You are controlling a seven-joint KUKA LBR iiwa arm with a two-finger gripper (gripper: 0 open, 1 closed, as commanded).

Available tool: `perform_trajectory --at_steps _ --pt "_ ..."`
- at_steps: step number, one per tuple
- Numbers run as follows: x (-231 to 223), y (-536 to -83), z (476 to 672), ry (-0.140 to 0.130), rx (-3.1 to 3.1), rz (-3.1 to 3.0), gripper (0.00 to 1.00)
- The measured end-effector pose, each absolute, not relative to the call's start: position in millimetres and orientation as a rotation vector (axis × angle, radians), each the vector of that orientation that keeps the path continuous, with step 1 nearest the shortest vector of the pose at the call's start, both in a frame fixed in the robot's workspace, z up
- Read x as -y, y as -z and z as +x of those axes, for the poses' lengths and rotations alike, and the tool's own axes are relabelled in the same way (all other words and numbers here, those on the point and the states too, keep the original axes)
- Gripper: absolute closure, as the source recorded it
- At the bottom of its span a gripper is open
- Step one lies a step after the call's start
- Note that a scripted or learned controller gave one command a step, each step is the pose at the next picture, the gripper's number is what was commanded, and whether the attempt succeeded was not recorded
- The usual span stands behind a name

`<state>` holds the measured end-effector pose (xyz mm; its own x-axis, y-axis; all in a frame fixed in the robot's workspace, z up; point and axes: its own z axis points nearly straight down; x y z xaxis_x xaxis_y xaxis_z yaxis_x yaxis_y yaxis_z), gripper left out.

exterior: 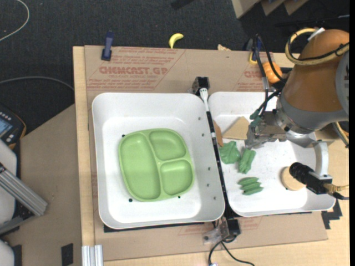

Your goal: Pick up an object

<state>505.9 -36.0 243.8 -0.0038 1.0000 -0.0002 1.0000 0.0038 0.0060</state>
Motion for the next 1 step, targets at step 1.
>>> perform_trajectory --at_steps 1 --pt "-52.5 -287.8 494.8 -0.009 -2.232 2.209 1.0"
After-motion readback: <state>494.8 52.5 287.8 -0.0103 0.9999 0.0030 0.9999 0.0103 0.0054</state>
